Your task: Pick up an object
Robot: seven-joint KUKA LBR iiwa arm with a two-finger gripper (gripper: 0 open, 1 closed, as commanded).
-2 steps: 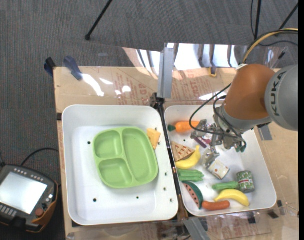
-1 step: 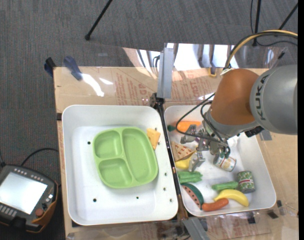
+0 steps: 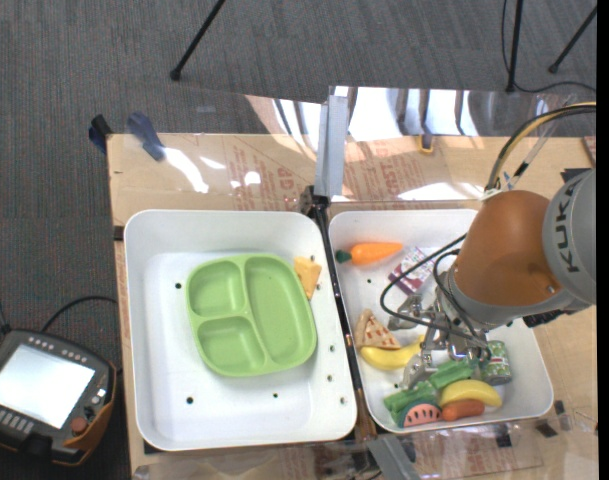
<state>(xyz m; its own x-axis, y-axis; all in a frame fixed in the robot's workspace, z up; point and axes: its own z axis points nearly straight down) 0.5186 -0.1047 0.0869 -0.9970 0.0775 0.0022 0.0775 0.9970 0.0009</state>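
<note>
Nearest, at the left bin's (image 3: 154, 408) outer corner, a teach pendant (image 3: 44, 393) lies on the carpet beside the counter (image 3: 214, 168). The left bin holds a green divided plate (image 3: 251, 314), with a yellow wedge (image 3: 307, 274) touching its far right rim.

In the right bin (image 3: 529, 408), the near edge carries a watermelon slice (image 3: 421, 414), a hot dog (image 3: 462, 408) and a yellow piece (image 3: 471, 393), packed just beside one another, with a green piece (image 3: 434, 383) behind them. A green can (image 3: 499, 363) lies to their right. A banana (image 3: 389, 358) lies mid-bin with a pizza slice (image 3: 374, 333) touching its far side.

The arm (image 3: 509, 248) enters from the right, its orange band over the bin, wrist bent steeply downward with cables looping off it. The fingers (image 3: 442, 353) sit low among the toys, between banana and can; whether they are spread or closed cannot be told, and nothing is seen between them.

Farther back lie a wrapped packet (image 3: 412, 266) and a carrot (image 3: 374, 253) near the far wall.
</note>
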